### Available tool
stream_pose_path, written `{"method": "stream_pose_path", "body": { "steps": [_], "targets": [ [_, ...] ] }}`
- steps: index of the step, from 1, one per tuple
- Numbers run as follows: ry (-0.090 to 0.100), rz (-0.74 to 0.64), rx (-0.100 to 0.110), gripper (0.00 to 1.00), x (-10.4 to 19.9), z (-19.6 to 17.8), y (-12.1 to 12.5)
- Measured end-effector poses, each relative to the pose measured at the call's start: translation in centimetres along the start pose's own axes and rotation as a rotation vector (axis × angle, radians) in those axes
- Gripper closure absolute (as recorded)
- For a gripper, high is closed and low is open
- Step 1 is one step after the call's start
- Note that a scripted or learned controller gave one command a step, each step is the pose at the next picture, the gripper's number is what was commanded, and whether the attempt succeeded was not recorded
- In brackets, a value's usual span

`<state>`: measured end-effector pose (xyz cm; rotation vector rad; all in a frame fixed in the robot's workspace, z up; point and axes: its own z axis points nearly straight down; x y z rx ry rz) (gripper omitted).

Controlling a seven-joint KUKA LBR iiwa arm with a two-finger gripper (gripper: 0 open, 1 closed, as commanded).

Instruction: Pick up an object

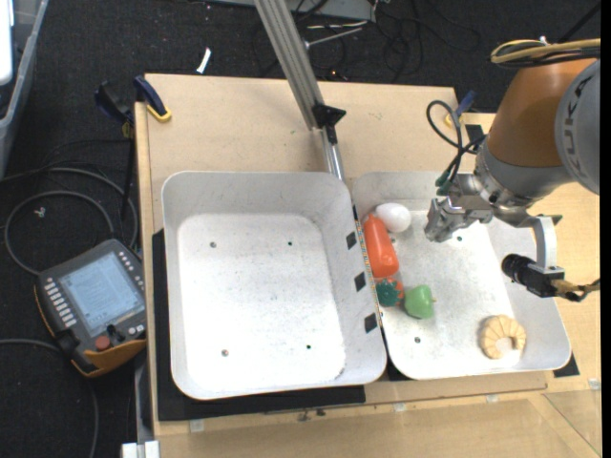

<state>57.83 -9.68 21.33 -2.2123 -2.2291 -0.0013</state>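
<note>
Five objects in right bin (535, 351). Gripper (441, 225) hovers just right of white egg (392, 218); orange piece (380, 247) lies lengthwise along bin's left wall. Finger state: cannot tell.

A teach pendant (93, 299) lies on the dark floor left of the bench (239, 127); a metal pole (291, 51) slants across above.

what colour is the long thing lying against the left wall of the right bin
Orange: the long object lies along the right bin's left wall, seen in the camera view.
</note>
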Motion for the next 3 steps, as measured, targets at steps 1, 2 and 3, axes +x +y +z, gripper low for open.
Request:
{"method": "stream_pose_path", "body": {
  "steps": [1, 2, 3],
  "targets": [
    [0.001, -0.001, 0.001, 1.0, 5.3, 0.5, 0.1],
    [0.001, -0.002, 0.001, 1.0, 10.8, 0.7, 0.1],
    [0.001, -0.002, -0.002, 1.0, 16.7, -0.8, 1.4]
  ]
}}
